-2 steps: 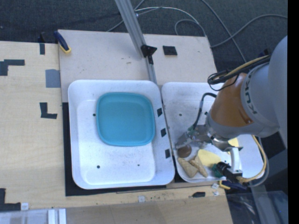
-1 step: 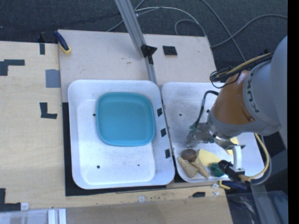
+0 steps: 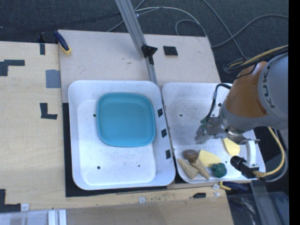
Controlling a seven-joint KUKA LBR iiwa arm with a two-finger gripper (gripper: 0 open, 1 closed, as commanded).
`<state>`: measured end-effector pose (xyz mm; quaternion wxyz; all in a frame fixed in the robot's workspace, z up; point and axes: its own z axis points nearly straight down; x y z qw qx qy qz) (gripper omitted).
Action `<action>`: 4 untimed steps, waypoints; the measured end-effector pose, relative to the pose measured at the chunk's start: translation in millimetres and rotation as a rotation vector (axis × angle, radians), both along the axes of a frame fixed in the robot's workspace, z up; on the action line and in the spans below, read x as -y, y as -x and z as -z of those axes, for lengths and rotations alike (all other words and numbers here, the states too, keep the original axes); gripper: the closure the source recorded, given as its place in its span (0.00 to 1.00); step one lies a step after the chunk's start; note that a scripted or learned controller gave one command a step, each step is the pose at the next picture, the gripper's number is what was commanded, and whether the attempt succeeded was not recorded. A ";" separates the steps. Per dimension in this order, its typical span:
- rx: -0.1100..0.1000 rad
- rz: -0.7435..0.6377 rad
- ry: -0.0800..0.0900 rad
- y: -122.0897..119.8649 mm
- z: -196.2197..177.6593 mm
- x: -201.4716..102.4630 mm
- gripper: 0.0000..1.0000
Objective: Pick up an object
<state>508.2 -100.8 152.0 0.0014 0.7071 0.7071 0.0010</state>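
While the gripper [image 3: 205, 135] hung low over the right bin [image 3: 187, 102], its state not to be told, the objects [image 3: 202, 163] lay heaped in the near corner, where a grasp was judged best centred on the yellow wedge [image 3: 208, 157], clear of the wall.

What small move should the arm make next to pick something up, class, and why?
Probably lower the tool a little toward the camera, onto the pale yellow wedge-shaped block. The tool sits in the right-hand white bin just above a cluster at the near edge: yellow block, brown rounded lump, dark green ball.
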 end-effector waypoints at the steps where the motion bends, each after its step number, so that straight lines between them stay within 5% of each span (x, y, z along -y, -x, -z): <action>1: 0.000 -0.001 0.000 5.5 -44.6 -3.8 1.00; 2: 0.001 0.000 0.000 4.8 -98.7 6.4 1.00; 4: -0.004 -0.005 -0.002 -15.5 -92.8 -90.5 1.00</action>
